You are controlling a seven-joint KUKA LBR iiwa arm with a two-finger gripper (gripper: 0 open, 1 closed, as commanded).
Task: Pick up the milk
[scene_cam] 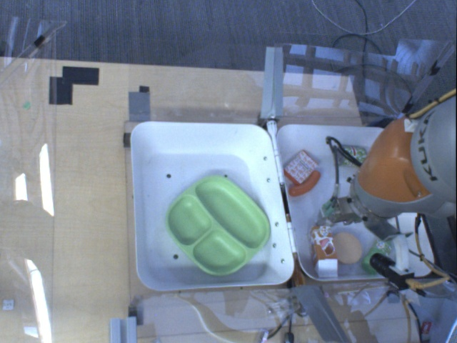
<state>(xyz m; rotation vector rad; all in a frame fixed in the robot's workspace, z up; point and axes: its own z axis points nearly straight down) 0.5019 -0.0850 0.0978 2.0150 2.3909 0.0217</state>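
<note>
In the right bin (pixel 308 266), near its front edge and beside a brown egg (pixel 348 248), lies the milk (pixel 324 249), a small toy carton, probably light, stiff and smooth, best pinched across its flat sides; whether the claw is spread, I cannot tell.

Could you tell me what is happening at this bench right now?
A grey robot arm with an orange band reaches from the right over the right-hand white bin, which holds a small pile of groceries: a red-checked packet, a sausage, a brown egg and a small orange-and-white carton. Its wrist hides the gripper, so nothing can be seen held. The left bin holds a green divided plate.
</note>
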